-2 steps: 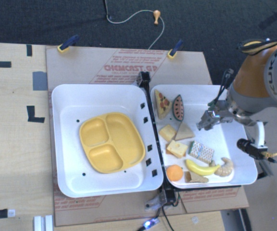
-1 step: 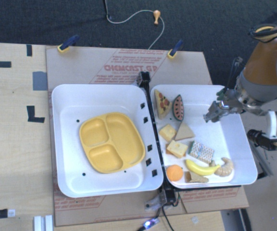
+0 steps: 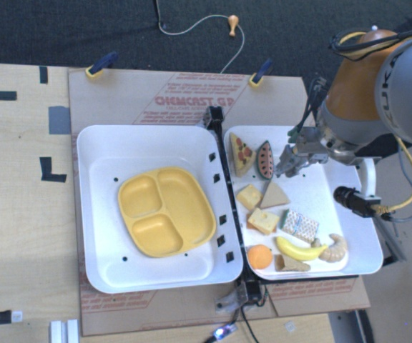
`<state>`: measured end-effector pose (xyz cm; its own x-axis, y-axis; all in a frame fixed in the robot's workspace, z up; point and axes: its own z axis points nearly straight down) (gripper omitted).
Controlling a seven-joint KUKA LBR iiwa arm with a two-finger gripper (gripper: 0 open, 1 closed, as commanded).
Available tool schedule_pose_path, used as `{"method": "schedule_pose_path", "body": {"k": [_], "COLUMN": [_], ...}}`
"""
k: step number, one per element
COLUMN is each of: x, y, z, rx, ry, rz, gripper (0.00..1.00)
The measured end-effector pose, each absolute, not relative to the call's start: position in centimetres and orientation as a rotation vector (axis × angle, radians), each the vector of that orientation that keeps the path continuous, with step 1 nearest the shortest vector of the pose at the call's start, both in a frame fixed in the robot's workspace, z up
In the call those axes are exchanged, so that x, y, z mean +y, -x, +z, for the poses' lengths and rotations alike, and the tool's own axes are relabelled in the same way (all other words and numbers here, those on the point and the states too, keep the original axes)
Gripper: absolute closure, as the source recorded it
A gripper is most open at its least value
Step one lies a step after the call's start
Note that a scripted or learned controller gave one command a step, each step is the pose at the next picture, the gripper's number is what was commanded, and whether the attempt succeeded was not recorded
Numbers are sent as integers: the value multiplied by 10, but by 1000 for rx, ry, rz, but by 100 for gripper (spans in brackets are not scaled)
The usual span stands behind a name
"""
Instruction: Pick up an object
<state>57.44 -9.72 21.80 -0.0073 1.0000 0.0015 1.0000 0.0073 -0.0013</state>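
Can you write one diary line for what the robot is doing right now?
claw: above right bin, beside watermelon slice | holding: nothing seen | yellow plate: in left bin

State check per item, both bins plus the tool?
Yellow divided plate: flat in left bin, compartments bare.
Pizza slice: lying flat, right bin.
Watermelon slice: lying beside pizza slice.
Banana: lying on its side.
Orange: resting at front edge.
Tool: over right bin, nothing visibly held.

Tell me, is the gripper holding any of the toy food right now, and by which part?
Nothing is held. The grey two-finger gripper hangs over the right white bin, beside the red watermelon slice, with nothing between its fingers.
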Motion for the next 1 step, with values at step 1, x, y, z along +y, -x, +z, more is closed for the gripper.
{"method": "schedule_pose_path", "body": {"k": [1], "x": [-47], "y": [-592], "z": [209], "rx": [-2227], "ry": [2213], "rz": [1], "gripper": [100]}}
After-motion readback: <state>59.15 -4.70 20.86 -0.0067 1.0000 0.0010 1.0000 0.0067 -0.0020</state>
